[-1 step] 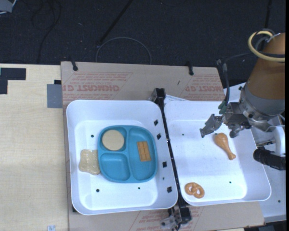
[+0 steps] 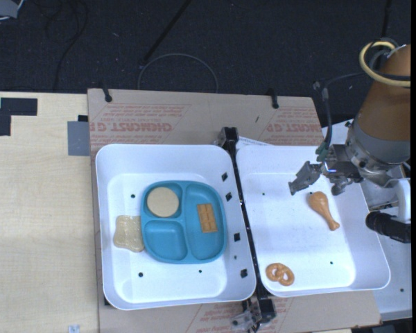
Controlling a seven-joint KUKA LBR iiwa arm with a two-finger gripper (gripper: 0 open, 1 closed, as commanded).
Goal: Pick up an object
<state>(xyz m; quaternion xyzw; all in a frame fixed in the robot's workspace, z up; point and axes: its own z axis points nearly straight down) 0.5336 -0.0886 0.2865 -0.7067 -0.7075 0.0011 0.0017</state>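
While the arm is reaching in from the right, your gripper is hanging over the upper part of the right bin, and its dark fingers are pointing toward the bin's middle. You are looking at jaws that are standing apart with nothing between them, so the gripper is released and is carrying no object.

The nearest thing to it is the toy chicken drumstick, which is lying on the right bin's floor just below and slightly right of the fingertips, near them but apart. Its rounded meaty end is pointing up toward the gripper and its narrow bone end is slanting down to the right.

A toy pretzel is sitting at the bottom left corner of the same bin, well apart from the gripper.

In the left bin a blue divided tray is resting, and it is holding a round tan cracker in its upper left compartment and a rectangular orange wafer in its right compartment. A pale bread slice is lying on the bin floor, touching the tray's left edge.
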